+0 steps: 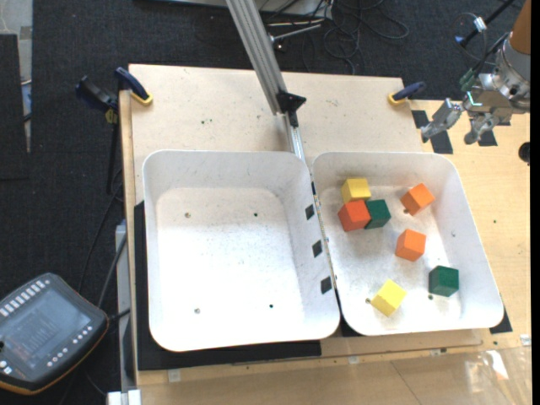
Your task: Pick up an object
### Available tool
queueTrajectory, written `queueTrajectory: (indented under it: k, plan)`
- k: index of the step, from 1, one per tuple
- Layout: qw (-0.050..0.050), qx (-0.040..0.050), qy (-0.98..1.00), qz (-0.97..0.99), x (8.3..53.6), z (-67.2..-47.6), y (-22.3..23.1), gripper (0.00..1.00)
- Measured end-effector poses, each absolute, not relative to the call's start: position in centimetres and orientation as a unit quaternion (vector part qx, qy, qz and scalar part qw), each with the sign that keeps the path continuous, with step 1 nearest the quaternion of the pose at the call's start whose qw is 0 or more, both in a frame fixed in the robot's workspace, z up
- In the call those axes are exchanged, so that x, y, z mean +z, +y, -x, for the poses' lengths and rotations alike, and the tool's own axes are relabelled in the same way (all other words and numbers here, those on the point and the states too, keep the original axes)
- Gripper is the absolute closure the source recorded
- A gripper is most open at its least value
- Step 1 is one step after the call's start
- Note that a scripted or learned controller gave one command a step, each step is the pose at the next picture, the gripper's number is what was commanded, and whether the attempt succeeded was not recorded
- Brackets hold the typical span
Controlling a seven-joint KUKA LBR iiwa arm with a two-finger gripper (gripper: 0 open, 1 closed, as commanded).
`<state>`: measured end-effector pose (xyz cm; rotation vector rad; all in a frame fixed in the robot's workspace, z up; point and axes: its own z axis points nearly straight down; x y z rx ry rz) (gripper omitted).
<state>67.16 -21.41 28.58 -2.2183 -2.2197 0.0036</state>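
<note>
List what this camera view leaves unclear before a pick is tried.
- Arm: cut off by the camera view's right edge above the gripper.
- Green block: its left side hidden behind the red block pressed against it.
- Yellow block: contact with the red block too close to tell.
- Pendant: screen too blurred to read.

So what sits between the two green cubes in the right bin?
In the camera view, one orange cube lies between the upper green cube and the lower green cube.

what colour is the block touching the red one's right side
Dark green, seen in the camera view, in the right bin.
</note>
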Motion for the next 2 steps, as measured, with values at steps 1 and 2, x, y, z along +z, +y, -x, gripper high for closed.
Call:
queueTrajectory:
  k: [1,2]
  plan:
    - [0.000,0.0005,-0.708,0.706,28.9,-67.2,-21.4,0.00]
    - [0.002,0.0019,-0.707,0.707,22.5,-67.2,-21.6,0.00]
